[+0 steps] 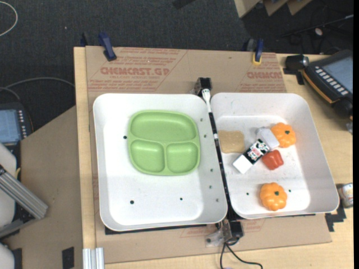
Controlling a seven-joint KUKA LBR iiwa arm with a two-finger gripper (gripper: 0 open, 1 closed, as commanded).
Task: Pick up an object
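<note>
Brown board printed with red lettering covers the bench (168, 66), held at its far edge by a blue clamp (106, 46) and a yellow-and-blue one (257, 52), and on it two shallow white bins sit side by side, their rounded rims touching along the middle. All the loose pieces lie in the right bin (314, 150): a small orange pumpkin (272, 196), ribbed and glossy, sits alone near the front wall, while a second orange pumpkin (283, 134) rests toward the back, just beside a red, pepper-like piece (273, 159). Between them a white rectangular block with black patches (253, 153) lies tilted, its upper end touching a grey-white piece too small to identify. A flat tan square (231, 141), matte like a cracker or a slice of bread, lies close to the shared rim. The left bin (112, 195) holds a pale green plastic tray (164, 142) with three rounded compartments, one wide at the back and two smaller in front. Dark carpet surrounds the bench.
</note>
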